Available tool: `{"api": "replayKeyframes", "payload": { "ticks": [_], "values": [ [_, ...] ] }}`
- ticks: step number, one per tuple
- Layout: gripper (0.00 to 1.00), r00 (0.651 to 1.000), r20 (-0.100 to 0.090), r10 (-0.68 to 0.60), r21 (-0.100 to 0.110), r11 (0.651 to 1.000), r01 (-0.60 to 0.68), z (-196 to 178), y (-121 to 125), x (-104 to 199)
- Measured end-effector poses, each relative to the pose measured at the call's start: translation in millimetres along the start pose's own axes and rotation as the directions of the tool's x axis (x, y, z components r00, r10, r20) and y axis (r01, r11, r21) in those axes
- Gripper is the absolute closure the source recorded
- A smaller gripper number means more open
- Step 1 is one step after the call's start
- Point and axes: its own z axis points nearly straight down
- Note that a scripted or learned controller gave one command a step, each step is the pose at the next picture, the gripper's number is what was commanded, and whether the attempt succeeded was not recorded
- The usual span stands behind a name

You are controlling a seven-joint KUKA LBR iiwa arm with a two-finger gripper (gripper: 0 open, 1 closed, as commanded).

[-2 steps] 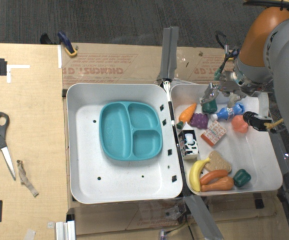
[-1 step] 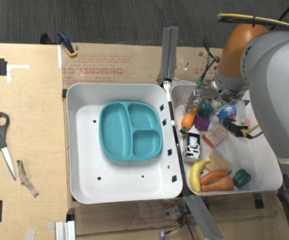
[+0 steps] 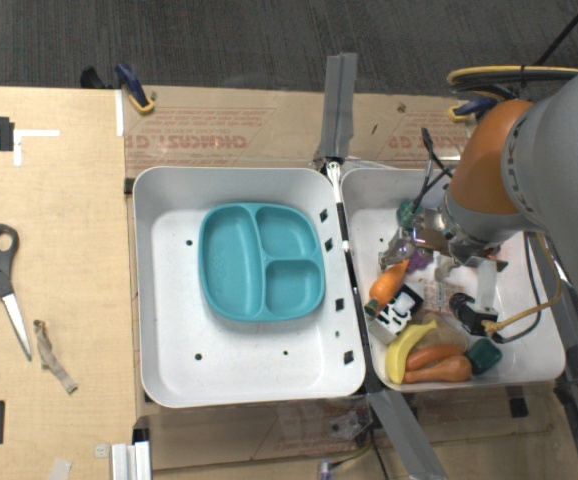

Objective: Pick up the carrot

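From the overhead camera, the end effector [image 3: 406,251] hovers low in the right white bin [image 3: 539,363], its state hidden. The orange tapered carrot [image 3: 439,369] lies lower right beside a yellow banana [image 3: 405,346]; approach from above, clear of clutter.

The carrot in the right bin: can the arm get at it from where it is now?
Probably yes. The carrot lies uncovered near the front wall of the right bin, beside a banana. The gripper hangs over the same bin, further back. The crowding neighbours may hinder a clean grasp.
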Motion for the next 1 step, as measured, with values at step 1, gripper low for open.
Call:
{"api": "replayKeyframes", "payload": {
  "ticks": [1],
  "values": [
    [1.0, 1.0, 0.001, -0.003, 0.003, 1.0, 0.003, -8.3, -0.3, -0.3]
  ]
}}
